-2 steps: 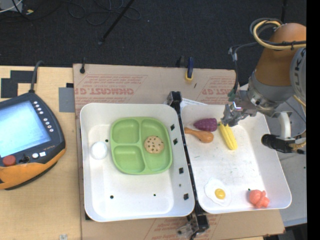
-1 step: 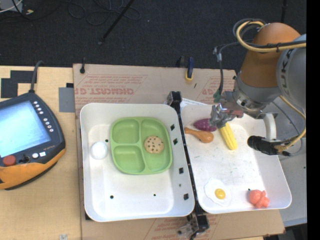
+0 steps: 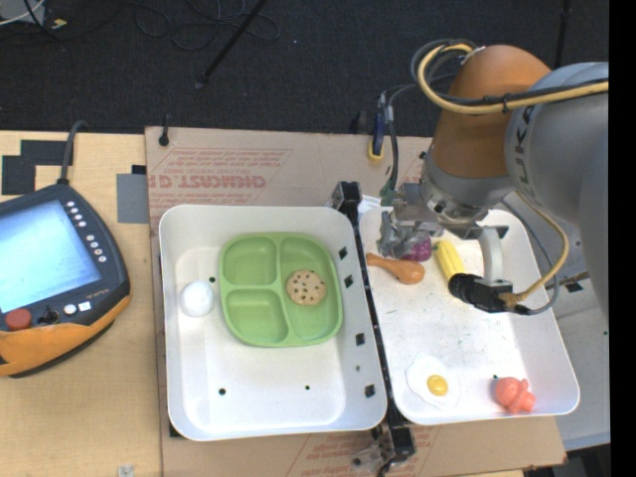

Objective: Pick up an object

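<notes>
Look first at the orange drumstick (image 3: 397,267) in the right bin (image 3: 556,366): it lies flat near the bin's upper left corner, its long axis running left to right with a slight downward tilt, the thin end pointing left toward the divider and the fat end to the right. Just above it you see the gripper (image 3: 400,235), lowered over the bin's upper edge; you cannot tell from here whether it is released or clenched, and nothing shows as held in it. A purple object (image 3: 421,250) sits right by the gripper, touching or nearly touching the drumstick's fat end. To the right, a yellow corn cob (image 3: 449,257) lies with its long axis roughly up and down. Further down the bin you find a fried egg (image 3: 431,383) and, to its right, an orange-red toy (image 3: 514,394). In the left bin (image 3: 258,405), a green divided plate (image 3: 260,311) carries a cookie (image 3: 306,287), with a white ball (image 3: 197,298) touching the plate's left edge.
</notes>
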